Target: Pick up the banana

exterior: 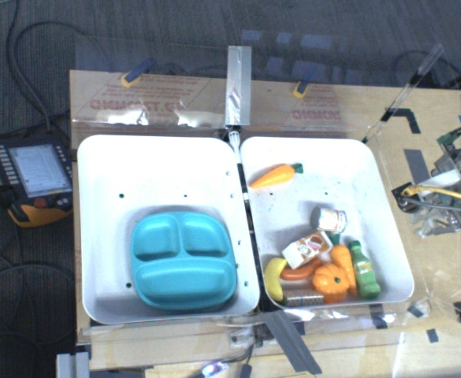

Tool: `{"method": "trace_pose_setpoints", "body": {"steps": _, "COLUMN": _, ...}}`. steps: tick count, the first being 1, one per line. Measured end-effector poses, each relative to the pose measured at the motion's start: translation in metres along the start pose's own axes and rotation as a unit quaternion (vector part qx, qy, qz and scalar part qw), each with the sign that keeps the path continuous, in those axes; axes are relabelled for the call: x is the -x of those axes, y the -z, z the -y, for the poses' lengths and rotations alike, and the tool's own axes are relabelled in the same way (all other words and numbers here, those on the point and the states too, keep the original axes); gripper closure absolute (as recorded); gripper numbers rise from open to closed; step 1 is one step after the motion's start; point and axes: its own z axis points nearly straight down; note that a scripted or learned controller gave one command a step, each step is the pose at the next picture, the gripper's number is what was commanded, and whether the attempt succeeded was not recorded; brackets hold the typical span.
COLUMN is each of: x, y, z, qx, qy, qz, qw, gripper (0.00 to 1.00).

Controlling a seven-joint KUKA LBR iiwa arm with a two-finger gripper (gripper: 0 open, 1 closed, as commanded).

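Observation:
The banana (273, 279) is yellow and curved. It lies at the near left corner of the right bin (348, 172), against the divider and beside a pile of toy foods. A white carton (307, 249) and a red sausage (299, 273) touch its right side.
A carrot (273, 176) lies at the far left of the right bin. An orange fruit (332, 280), a green bottle (363, 270) and a small white jar (331, 220) crowd the near right. A teal divided plate (184, 260) sits in the left bin (112, 172).

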Motion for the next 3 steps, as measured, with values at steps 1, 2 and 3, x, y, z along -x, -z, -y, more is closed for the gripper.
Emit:
{"method": "trace_pose_setpoints", "body": {"steps": 1, "x": 0.001, "y": -0.147, "z": 0.002, "qx": -0.003, "qy": 0.000, "qz": 0.001, "qw": 1.0000, "gripper": 1.00}}
{"method": "trace_pose_setpoints", "body": {"steps": 2, "x": -0.003, "y": -0.173, "z": 0.003, "qx": -0.005, "qy": 0.064, "qz": -0.004, "qw": 0.9979, "gripper": 1.00}}
{"method": "trace_pose_setpoints", "body": {"steps": 3, "x": -0.038, "y": -0.033, "z": 0.028, "qx": 0.000, "qy": 0.000, "qz": 0.000, "qw": 1.0000, "gripper": 1.00}}
